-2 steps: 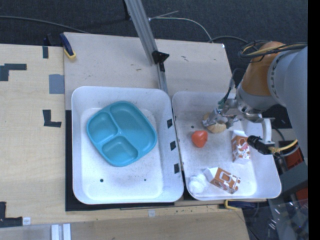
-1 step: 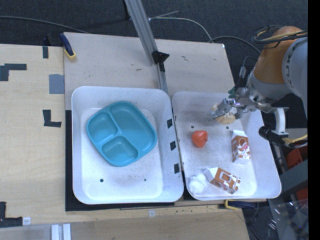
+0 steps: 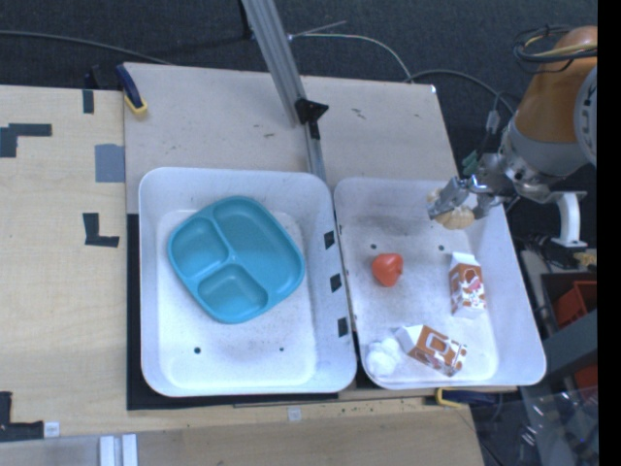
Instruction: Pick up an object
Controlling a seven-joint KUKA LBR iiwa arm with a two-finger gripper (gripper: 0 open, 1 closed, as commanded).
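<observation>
**Gripper at the right bin's upper edge, on a tan object**

Camera view — the arm [image 3: 553, 115] reaches in from the right, its orange band high in the corner and its grey wrist angled down toward the right bin [image 3: 514, 348]. The gripper [image 3: 449, 202] sits at the upper right part of that bin, close to the rim. A small tan, roundish object [image 3: 456, 218] lies right at its tip, touching or nearly so. Whether the fingers are spread or closed, and whether they clasp the tan piece, cannot be told; the tip is too small and blurred.

Other contents of the right bin: a red tomato-like piece [image 3: 387, 268] near the middle, a small white-and-orange carton [image 3: 467, 286] by the right wall, a second carton of the same print [image 3: 435, 349] lying flat near the lower edge, and a white fluffy lump [image 3: 382, 356] in the lower left corner, just beside that carton.

The left bin [image 3: 165, 357] holds a blue divided plate [image 3: 236, 257] — three compartments, set at a tilt in the bin's upper half.

A grey metal post [image 3: 275, 42] crosses the bench from the top and ends between the two bins.
</observation>
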